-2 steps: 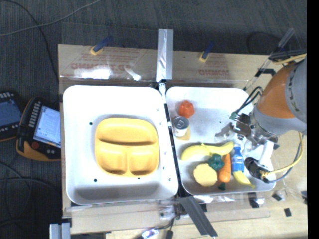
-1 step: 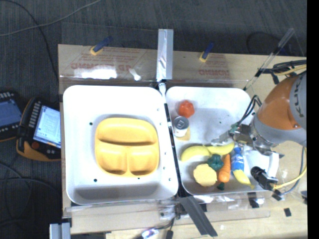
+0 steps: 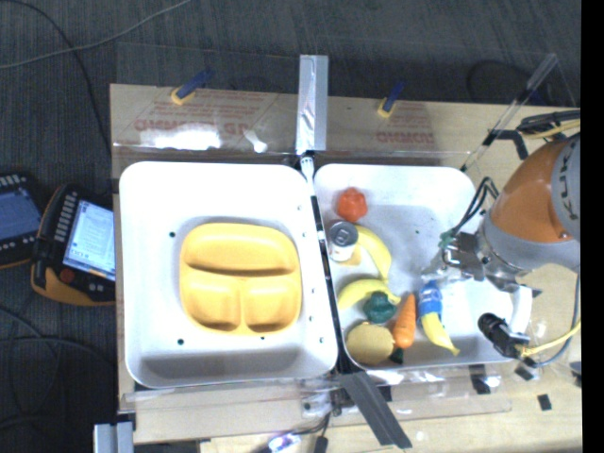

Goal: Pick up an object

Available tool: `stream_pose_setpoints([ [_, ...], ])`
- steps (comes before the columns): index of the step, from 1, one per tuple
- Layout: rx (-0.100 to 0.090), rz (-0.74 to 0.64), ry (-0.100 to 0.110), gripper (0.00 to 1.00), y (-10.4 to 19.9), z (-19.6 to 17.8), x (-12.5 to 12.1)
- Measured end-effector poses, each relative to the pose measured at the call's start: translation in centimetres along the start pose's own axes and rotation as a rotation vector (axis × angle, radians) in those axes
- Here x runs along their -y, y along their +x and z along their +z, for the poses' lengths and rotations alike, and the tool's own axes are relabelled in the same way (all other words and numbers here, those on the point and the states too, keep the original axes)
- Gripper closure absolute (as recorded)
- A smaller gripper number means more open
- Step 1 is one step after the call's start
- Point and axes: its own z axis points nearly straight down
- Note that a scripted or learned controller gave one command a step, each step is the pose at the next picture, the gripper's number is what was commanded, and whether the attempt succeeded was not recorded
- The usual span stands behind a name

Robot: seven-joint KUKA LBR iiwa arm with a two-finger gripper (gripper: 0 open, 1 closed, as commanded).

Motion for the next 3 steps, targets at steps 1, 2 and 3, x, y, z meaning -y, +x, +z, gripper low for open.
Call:
stream_pose_setpoints([
  [1,-0.001,0.0,0.003,0.0,0.0,0.1,0.1],
  [2,0.01,-0.006,0.024,0.0,-0.2,2.0,2.6],
  [3,0.008,-0.007,0.024,1.0,-0.1,1.1,2.5],
])
